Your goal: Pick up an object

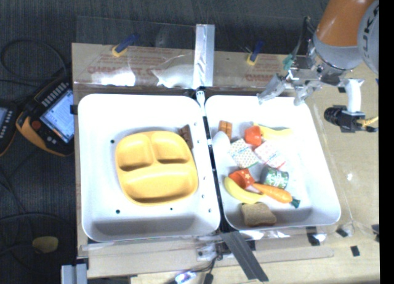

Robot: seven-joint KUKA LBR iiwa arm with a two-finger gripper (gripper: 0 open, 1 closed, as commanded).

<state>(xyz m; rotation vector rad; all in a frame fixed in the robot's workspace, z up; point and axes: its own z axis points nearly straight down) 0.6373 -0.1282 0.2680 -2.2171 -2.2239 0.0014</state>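
The right bin point(325, 172) holds a heap of toy food. In it lie a carrot point(273, 193), a banana point(242, 193), a brown bread slice point(257, 215), a green can point(277, 178), a red tomato point(253, 135), two patterned packets point(241, 152) and a white bottle point(220, 144). My gripper point(283, 96) hangs above the far rim of this bin, its fingers spread open with nothing between them. It stands clear of every item.
In the left bin point(98, 153) lies a yellow divided plate point(157, 166), with a small brown piece point(186, 133) at its far right corner. A metal divider point(204, 55) rises behind the bins. A teach pendant point(52, 119) rests on the floor at left.
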